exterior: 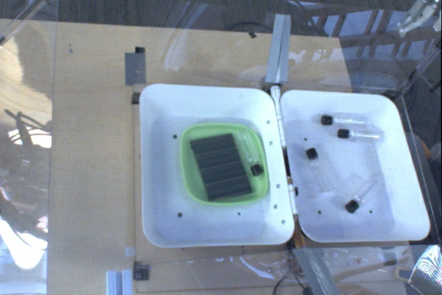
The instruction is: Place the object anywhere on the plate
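Bench [90, 169] of pale wood fills my feed well left of the plate, with glare from a clear sheet lying over it. Next comes the left bin [162, 217], white and shallow, and the green plate [190, 148] sits near its middle, flat on the bin floor.

On the plate lies a dark ridged block [221, 166], turned a little askew so its long sides run down and to the right. It rests wholly inside the plate's rim. Just beside the block's right edge, also on the plate, is a small black piece [257, 168]; I cannot tell whether the two touch.

Right of the plate the two bins meet along a thin seam [284, 155], and a grey bar [278, 48] runs up from it, above the plate.

The right bin [407, 217] holds clear vials with black caps. Two vials [353, 122] lie near its upper edge, higher than the plate, one just below the other. A lone black cap [311, 153] sits level with the plate's middle; whether it has a vial body I cannot tell. A third vial [362, 194] lies tilted, lower than the plate's middle, cap end down.

Farthest from the plate, at the upper right edge, a pale grey part [420, 12] pokes in; I cannot tell what it is.
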You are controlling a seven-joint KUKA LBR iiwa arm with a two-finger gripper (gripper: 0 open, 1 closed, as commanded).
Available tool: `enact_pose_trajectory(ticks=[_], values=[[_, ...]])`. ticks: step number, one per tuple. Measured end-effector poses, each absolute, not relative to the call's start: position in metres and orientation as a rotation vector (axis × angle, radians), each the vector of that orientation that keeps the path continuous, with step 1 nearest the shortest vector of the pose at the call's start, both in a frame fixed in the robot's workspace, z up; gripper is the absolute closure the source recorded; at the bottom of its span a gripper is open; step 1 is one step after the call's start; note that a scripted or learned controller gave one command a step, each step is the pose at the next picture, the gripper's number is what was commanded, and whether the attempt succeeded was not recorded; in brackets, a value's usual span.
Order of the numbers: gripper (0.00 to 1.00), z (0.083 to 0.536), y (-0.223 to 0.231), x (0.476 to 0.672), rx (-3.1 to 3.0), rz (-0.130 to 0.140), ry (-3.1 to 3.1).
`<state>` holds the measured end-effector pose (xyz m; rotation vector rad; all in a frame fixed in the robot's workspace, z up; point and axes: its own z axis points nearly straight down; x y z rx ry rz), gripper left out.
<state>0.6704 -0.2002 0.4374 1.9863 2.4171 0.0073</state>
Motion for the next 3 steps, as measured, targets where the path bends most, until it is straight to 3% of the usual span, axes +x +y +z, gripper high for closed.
enact_pose_trajectory(ticks=[1,2,3], values=[[0.0,0.437,-0.204,0.67,1.578,0.004,2.703],[0.0,0.344,-0.204,0.671,1.283,0.003,2.857],[0.0,0.387,-0.205,0.666,1.385,0.005,2.804]])
